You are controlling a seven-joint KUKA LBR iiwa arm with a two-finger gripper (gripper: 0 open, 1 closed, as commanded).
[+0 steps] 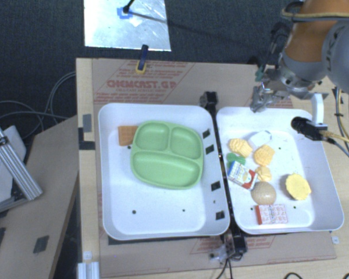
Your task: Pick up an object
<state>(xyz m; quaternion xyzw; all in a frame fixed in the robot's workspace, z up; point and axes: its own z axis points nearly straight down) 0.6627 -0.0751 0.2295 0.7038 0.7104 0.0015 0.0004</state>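
My gripper [259, 102] hangs over the far edge of the right bin [326, 182], above its back left corner, with nothing visible between its fingers. Below it in that bin lie several small items: a yellow corn-like piece [240, 147], a yellow waffle-like piece [264, 154], a white round piece [259, 138], a red, green and white packet [241, 173], a tan ball [263, 193], a yellow round slice [298, 186] and a red and white packet [271, 214]. All lie apart from the gripper.
The left bin [113, 196] holds a green divided plate [166, 154] with an orange cracker [127, 135] tucked beside its left rim. A black clip strip [216, 156] runs between the bins. The cardboard sheet [145, 83] lies under both.
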